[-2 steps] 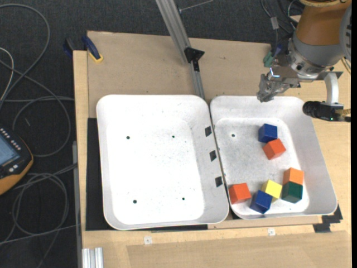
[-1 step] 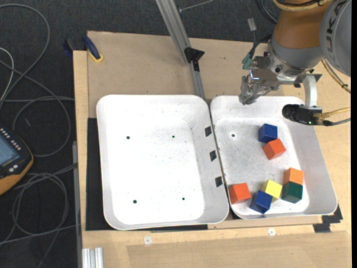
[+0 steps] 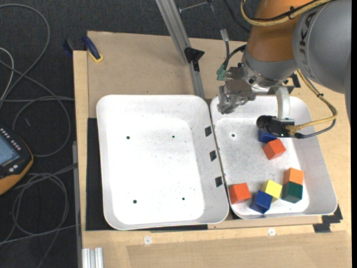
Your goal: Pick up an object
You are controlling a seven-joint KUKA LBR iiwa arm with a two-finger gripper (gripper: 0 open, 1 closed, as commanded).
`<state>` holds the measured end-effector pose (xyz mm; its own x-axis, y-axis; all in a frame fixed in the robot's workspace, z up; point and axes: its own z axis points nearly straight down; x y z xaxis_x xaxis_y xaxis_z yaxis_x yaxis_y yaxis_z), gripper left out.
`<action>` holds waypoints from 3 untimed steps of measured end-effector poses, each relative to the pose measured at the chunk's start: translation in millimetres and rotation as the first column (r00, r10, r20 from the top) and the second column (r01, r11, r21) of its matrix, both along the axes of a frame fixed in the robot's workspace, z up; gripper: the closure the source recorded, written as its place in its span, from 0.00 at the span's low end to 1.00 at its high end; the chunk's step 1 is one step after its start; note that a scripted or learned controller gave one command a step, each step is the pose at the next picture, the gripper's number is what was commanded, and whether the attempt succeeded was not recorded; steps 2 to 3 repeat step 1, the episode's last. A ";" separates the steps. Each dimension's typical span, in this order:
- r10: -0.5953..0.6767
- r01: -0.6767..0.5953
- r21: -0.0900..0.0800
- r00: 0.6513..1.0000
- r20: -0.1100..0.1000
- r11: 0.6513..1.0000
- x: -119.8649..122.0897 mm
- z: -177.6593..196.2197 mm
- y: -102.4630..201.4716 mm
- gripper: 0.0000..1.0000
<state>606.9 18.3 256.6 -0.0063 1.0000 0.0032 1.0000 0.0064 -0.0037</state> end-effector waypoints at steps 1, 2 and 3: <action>-0.001 0.001 0.000 1.000 0.000 1.000 -22.4 -0.1 41.6 1.00; -0.001 0.001 0.000 1.000 0.000 1.000 -22.4 -0.1 41.6 1.00; -0.001 0.001 0.000 1.000 0.000 1.000 -22.4 -0.1 41.6 1.00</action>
